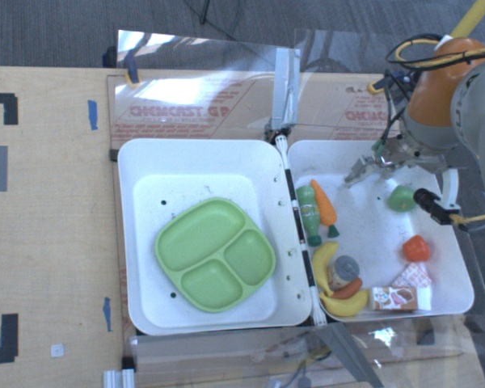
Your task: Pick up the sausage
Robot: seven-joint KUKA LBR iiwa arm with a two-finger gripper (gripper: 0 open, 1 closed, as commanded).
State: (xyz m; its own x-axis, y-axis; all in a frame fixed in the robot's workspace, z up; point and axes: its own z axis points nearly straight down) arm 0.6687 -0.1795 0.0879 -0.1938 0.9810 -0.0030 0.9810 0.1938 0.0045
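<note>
Lying diagonally, sausage [347, 288] points up-right, against banana [333, 280].

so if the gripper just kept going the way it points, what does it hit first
The gripper points toward the left, over bare floor of the right bin. Going straight on, it would probably meet the wall between the bins first, above the bottle and carrot. Its height is unclear.

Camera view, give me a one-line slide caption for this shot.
KUKA arm's gripper hovers at the right bin's far end, while the sausage lies near the front beside a banana.
</note>
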